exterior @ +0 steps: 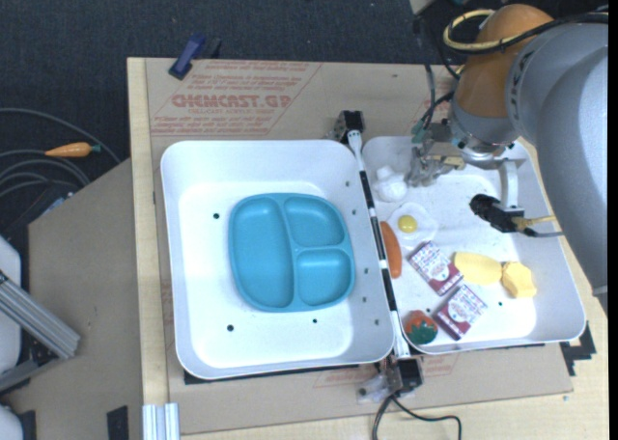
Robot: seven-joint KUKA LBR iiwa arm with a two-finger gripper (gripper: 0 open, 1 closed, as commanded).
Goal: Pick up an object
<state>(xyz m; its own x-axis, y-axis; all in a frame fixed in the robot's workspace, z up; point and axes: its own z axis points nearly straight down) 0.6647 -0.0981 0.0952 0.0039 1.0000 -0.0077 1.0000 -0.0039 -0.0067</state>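
The gripper (422, 170), its closure impossible to tell, is being held just beside a small white object (389, 183), judged light, soft, and best pinched across its middle

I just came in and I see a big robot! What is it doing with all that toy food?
The robot arm's gripper is down in the back corner of the right bin, close to a small white object. Whether it holds anything is unclear. Around it lie a fried egg, a hot dog, two snack packets and yellow pieces. The left bin holds a blue divided plate.
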